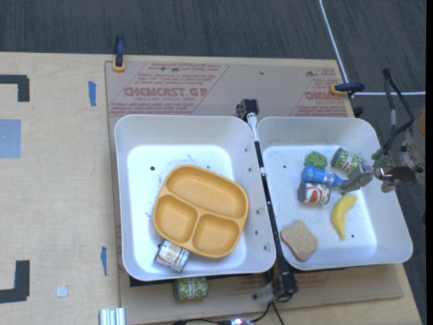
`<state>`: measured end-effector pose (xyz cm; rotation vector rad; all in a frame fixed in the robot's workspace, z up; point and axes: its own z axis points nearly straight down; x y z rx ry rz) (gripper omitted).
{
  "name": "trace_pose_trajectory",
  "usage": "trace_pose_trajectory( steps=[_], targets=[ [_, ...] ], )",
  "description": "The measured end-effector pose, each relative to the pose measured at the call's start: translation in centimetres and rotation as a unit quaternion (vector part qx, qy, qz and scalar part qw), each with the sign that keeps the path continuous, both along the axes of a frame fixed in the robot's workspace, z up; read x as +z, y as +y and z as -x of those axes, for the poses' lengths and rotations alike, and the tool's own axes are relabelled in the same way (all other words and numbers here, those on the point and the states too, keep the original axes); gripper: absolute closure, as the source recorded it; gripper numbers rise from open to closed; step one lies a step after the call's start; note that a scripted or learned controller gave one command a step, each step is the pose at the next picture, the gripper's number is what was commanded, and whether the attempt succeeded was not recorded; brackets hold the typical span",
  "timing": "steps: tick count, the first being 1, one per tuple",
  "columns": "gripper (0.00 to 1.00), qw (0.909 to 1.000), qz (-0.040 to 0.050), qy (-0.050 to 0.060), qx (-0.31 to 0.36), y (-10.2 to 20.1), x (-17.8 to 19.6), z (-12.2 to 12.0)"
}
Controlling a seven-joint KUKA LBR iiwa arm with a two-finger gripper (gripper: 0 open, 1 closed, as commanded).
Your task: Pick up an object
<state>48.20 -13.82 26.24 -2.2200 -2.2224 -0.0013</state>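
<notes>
The right bin [389,239] holds a green broccoli piece [315,159], a green-labelled can [346,160], a blue bottle [321,177] lying on its side, a red-and-white can [314,193], a yellow banana [343,212] and a slice of bread [299,240]. My gripper [362,178] reaches in low from the right edge. It sits just right of the blue bottle, below the green-labelled can and above the banana's top end. Nothing visibly hangs from it.
The left bin [135,154] holds a yellow three-part plate [201,210], with a small can [172,255] at the plate's lower left corner. A green can [192,288] lies on the board in front of the left bin. A black divider [260,175] runs between the bins.
</notes>
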Motion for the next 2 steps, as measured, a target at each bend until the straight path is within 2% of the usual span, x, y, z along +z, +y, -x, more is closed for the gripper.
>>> trace_pose_trajectory(
  steps=[1, 2],
  targets=[
    [0.00, 1.0000, 0.0000, 0.001, -0.001, -0.5, -12.3, -2.5],
    [0.00, 0.9999, 0.0041, -0.012, 0.000, 2.3, -17.0, -2.5]
  ],
)
